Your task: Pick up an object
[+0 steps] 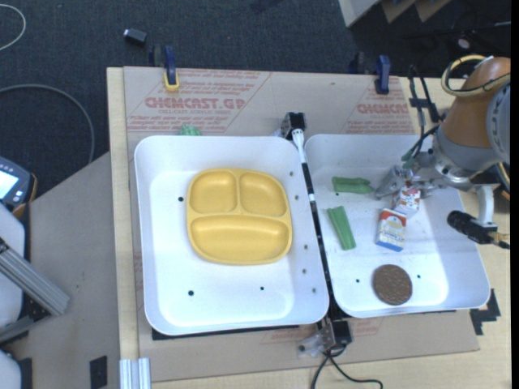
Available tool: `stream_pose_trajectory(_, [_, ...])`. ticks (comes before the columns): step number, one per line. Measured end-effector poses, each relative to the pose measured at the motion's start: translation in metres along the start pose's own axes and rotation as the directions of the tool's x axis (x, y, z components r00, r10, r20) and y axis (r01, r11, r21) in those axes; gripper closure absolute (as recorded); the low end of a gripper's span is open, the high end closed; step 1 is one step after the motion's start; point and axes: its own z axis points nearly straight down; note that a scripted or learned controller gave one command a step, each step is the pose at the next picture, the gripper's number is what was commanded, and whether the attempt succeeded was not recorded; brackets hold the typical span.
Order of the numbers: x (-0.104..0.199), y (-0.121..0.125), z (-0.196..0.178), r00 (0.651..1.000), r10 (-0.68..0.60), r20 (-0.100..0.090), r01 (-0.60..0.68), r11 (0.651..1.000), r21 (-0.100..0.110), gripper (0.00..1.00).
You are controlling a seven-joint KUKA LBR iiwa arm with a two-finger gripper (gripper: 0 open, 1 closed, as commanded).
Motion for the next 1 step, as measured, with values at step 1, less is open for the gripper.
stream_pose_trajectory(1, [0.0000, 0.0037, -0.0187, 1.000, -0.001, 0.003, 0.001, 1.000, -0.013, 1.00])
